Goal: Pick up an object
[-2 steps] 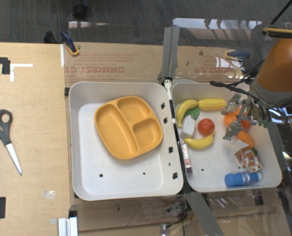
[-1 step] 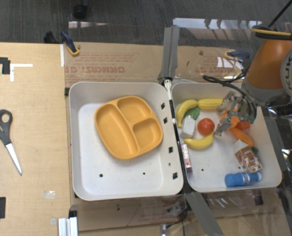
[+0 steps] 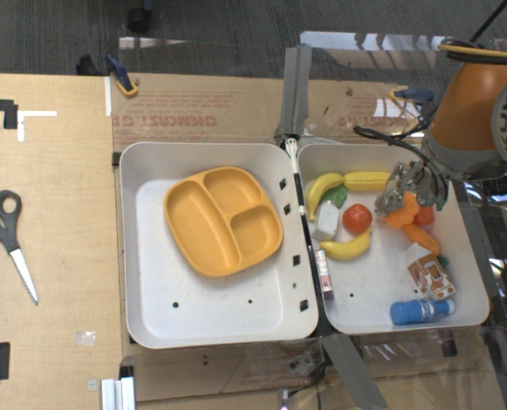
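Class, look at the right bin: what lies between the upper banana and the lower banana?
In the camera view, between the upper banana and the lower banana lie a red tomato, a green piece and a white piece.

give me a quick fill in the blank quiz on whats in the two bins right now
1. The divided yellow plate lies in the ____ bin.
2. The red tomato sits between two ____.
3. The bottle lying near the right bin's front edge is ____ in colour.
4. The gripper hangs over the ____ bin, next to orange pieces.

Missing words: left; bananas; blue; right
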`<state>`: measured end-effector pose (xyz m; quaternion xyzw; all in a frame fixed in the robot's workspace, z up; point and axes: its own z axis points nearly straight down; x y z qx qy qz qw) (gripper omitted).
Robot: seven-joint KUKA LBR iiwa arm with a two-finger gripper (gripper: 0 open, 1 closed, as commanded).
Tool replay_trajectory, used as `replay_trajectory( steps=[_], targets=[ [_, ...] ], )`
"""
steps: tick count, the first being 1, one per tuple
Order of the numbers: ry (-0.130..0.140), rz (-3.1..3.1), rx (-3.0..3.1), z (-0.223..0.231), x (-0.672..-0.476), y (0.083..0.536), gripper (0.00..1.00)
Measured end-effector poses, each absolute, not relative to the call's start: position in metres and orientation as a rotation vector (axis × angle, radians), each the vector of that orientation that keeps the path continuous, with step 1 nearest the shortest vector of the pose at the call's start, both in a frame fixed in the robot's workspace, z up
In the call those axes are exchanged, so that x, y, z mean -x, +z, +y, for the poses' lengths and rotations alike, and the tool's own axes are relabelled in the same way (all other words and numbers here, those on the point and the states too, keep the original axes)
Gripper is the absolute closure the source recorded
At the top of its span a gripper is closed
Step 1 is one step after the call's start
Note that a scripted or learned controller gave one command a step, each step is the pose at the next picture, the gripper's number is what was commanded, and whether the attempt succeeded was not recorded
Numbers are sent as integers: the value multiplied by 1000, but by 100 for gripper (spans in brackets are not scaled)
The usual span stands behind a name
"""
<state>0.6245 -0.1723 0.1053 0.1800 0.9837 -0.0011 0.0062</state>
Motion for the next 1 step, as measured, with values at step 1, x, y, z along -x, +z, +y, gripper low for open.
replay_trajectory(
  steps=[1],
  targets=[
    [-1, 3096, -496, -116, -630, 248, 100]
  ],
)
